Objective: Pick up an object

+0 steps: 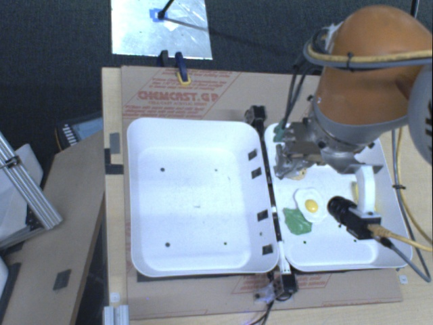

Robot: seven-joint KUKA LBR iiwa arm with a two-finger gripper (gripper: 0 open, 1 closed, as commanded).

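Orange-grey wrist (369,66) overhangs the right bin (338,259). It shadows the jaws, so open or closed cannot be told; a green scrap (278,134) just above them is half hidden. Bins sit on printed cardboard (179,93) over the desk (111,107), against a dark backdrop. Fried-egg toy (310,203) lies flat just below-right of the jaws, apart from them, its long axis unclear, with a green piece (296,221) at its lower-left edge.

Far half of right bin (338,259) hidden beneath arm (369,66), arm cut off at right edge, small green item (278,133) partly behind gripper (290,166), too small to identify
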